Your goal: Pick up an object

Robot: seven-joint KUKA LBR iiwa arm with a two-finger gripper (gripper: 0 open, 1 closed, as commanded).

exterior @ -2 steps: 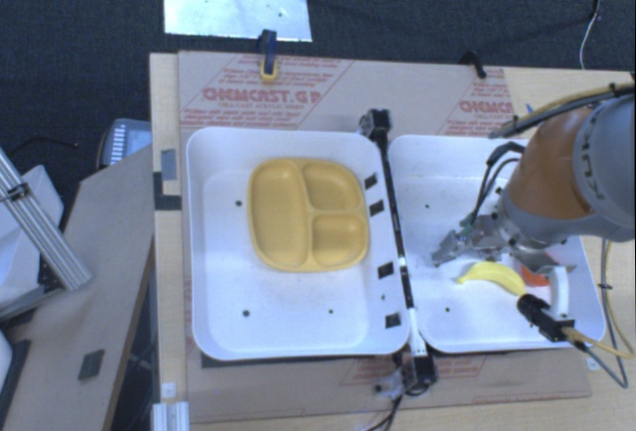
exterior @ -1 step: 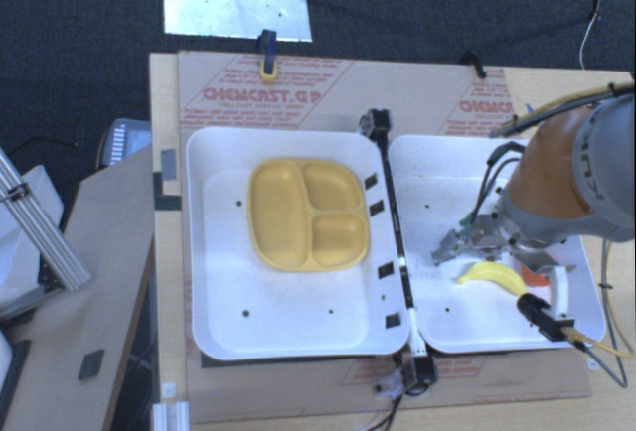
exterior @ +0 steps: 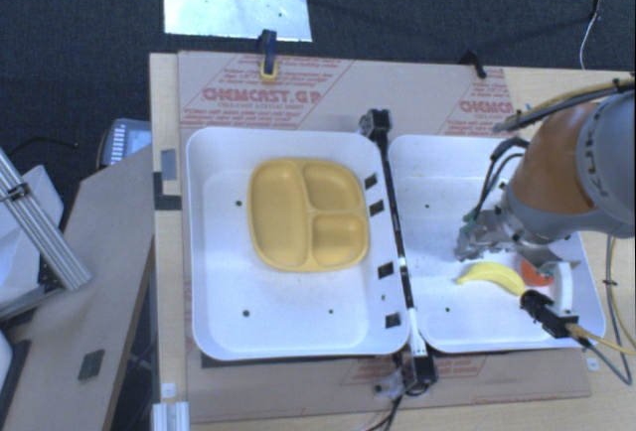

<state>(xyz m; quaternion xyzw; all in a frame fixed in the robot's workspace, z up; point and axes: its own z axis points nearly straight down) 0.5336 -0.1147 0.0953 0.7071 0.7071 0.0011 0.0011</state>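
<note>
A yellow banana (exterior: pixel 492 276) lies in the right bin (exterior: pixel 437 191), toward its front right. My gripper (exterior: pixel 475 240) hangs low in that bin, just above and left of the banana's far end. Nothing shows between it and the bin floor. A small orange-red thing (exterior: pixel 537 272) peeks out right of the banana, mostly hidden under my wrist. A yellow divided plate (exterior: pixel 306 214) rests in the middle of the left bin (exterior: pixel 224 310).
The grey and orange arm (exterior: pixel 566 171) covers the right bin's right side. A black divider rail (exterior: pixel 390 230) runs between the two bins. Bare white floor lies in the right bin's left half and around the plate.
</note>
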